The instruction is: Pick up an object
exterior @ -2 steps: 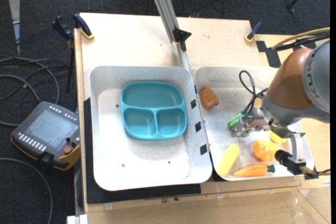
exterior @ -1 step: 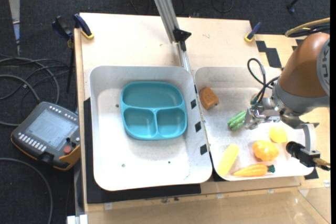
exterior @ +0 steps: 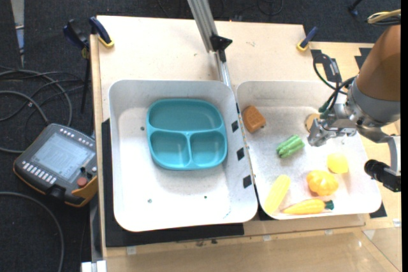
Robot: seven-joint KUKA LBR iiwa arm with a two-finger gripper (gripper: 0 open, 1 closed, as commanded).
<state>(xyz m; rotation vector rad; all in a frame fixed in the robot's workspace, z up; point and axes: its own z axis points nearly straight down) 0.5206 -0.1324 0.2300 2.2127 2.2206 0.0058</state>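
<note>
No text, label, brand or number is legible. The handheld control pendant (exterior: 56, 164), left of the left bin (exterior: 127, 200), has a lit screen, but whatever it displays is too small and blurred to make out.

grey arm w/ orange band reaching in from right, gripper (exterior: 317, 134) angled down-left

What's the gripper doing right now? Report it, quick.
Gripper: open or shut cannot be told; it sits low over the right bin, just right of the green vegetable, with nothing visibly held.
</note>
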